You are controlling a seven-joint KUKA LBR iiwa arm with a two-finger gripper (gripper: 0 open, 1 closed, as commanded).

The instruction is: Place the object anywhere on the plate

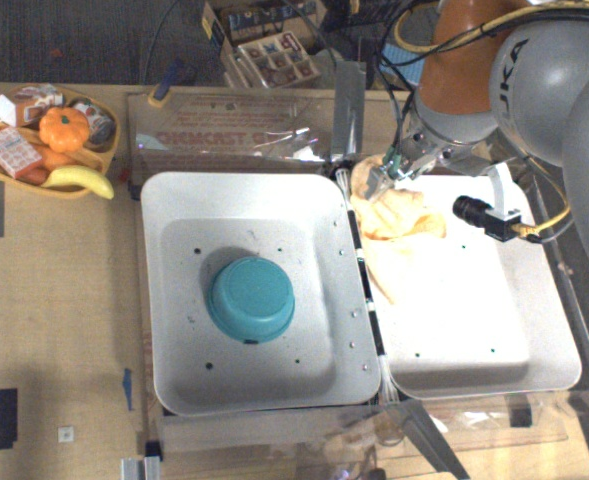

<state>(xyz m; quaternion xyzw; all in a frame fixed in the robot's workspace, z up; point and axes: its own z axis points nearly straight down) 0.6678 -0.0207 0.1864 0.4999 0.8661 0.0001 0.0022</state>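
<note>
A round teal plate [252, 298] lies in the middle of the left white bin [174, 208]. A pale yellow, soft-looking object [402, 218] rests in the far left corner of the right white bin [494, 318], close to the divider between the bins. My gripper [388, 174] hangs low over the far edge of that yellow object, at the end of the grey arm [534, 78] with its orange band [474, 28]. The wrist hides the part of the object under it.
A tray of toy food with a banana and an orange pumpkin [49, 143] stands on the bench at the far left. A clear plastic sheet [234, 133] lies behind the left bin. A black cable plug [479, 215] hangs over the right bin.
</note>
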